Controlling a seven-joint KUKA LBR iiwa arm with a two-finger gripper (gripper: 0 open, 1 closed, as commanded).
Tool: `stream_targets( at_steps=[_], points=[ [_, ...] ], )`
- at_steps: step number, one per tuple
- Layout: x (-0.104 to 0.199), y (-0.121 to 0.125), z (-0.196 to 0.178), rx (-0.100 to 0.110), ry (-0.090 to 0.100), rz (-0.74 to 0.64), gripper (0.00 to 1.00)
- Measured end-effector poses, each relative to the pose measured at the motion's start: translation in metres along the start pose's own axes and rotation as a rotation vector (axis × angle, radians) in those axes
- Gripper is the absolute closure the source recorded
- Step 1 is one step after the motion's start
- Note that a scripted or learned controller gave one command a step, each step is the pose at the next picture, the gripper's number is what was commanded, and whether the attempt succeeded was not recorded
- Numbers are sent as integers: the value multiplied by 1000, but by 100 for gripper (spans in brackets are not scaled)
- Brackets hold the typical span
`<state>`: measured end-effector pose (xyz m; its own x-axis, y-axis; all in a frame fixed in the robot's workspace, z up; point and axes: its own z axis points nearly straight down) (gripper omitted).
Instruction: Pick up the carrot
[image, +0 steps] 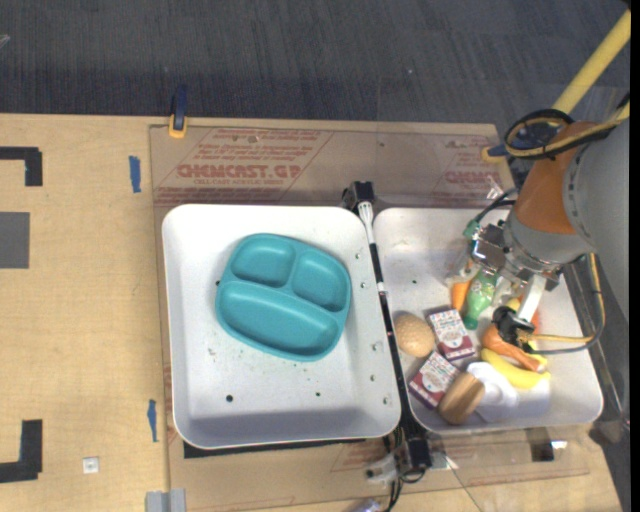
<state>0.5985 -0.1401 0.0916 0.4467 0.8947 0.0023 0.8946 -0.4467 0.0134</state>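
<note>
1. The grey arm (590, 190) with its orange band is reaching in from the right and hanging over the right bin (420, 250).
2. The claw (492, 292) is sitting low among the clutter at the upper right of that bin; whether it is spread or pressed together cannot be told, and nothing is visibly sitting in its grip.
3. The carrot (459, 296) is lying in the right bin, just beside the claw on its left, touching a green item (480, 297).
4. Below it, two small cartons (451, 333), a tan egg-shaped item (412, 334), a brown bread roll (461, 396), a banana (515, 368) and a white item (502, 390) are crowding the bin's lower half.
5. The left bin (200, 380) is carrying a teal divided tray (283, 294), well apart from the claw.
6. Both bins are resting side by side on the surface (80, 300).
</note>
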Motion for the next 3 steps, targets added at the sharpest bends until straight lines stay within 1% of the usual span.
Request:
stream_targets(
  at_steps=[1, 2, 3],
  points=[
    [78, -23, -98, 7, 4, 40, 100],
    [73, -24, -93, 16, -4, 46, 0],
    [56, 0, -7, 10, 0, 36, 0]
  ],
)
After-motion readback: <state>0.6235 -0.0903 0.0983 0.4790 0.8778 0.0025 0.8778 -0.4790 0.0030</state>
